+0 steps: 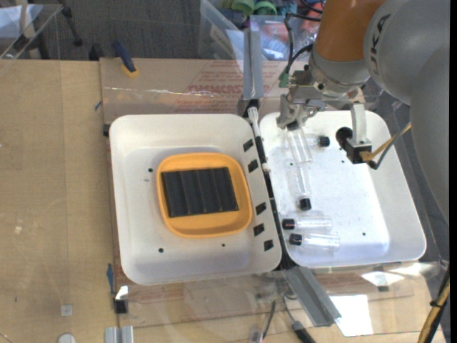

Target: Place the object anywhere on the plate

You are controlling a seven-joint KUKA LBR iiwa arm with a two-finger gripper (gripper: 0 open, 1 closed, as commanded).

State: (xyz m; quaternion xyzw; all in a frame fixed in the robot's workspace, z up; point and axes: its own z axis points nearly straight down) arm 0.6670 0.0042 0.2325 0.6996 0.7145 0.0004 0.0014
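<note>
An orange plate (203, 194) with a dark ribbed middle lies in the left white bin (136, 249). The right white bin (385, 220) holds several clear tubes with black caps. A long tube (298, 166) runs down the bin's left part, with its cap (305, 204) at the near end. Two short tubes (313, 233) lie side by side at the front, and a small one (318, 141) lies near the back. My gripper (294, 118) hangs low over the back left of the right bin, just above the long tube's far end. No tube is seen lifted.
A black and white fitting (353, 143) juts from the wrist over the right bin's back. Black clips (255, 191) line the ridge between the bins. A metal bar (251, 70) stands behind them. A clear tub of coloured items (250, 6) sits at the back.
</note>
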